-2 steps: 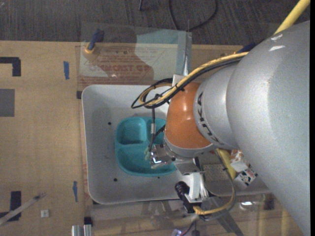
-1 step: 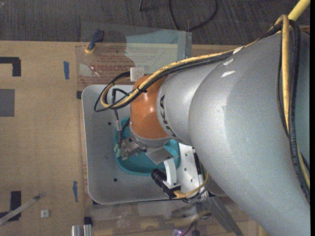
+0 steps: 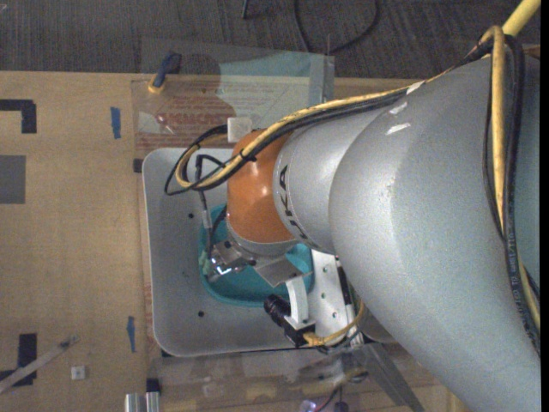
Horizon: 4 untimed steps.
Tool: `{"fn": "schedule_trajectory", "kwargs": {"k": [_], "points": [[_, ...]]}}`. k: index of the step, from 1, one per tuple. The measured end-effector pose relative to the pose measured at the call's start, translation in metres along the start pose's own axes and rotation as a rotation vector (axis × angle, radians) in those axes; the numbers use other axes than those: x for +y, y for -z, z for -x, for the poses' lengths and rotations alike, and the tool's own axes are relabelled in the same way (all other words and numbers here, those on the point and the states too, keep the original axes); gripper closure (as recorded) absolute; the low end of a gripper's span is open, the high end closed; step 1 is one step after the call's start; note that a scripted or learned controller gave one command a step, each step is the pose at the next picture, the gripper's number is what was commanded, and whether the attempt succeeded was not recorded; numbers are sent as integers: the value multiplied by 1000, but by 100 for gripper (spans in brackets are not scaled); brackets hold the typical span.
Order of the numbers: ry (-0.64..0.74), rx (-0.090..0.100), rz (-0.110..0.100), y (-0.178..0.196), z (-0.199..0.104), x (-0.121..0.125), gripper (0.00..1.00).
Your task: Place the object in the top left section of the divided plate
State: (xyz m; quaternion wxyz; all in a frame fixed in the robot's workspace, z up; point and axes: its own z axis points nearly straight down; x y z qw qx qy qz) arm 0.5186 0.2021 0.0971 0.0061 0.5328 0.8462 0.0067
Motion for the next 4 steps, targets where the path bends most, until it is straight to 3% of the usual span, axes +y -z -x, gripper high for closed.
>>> {"fn": "schedule_trajectory", "kwargs": {"k": [1, 2, 3, 4], "points": [[-100, 2, -17, 96, -5, 22, 0], [-95, 1, -16, 106, -7, 22, 100], [-33, 3, -4, 3, 12, -35, 100], [-5, 5, -21, 24, 62, -73, 100]]}}
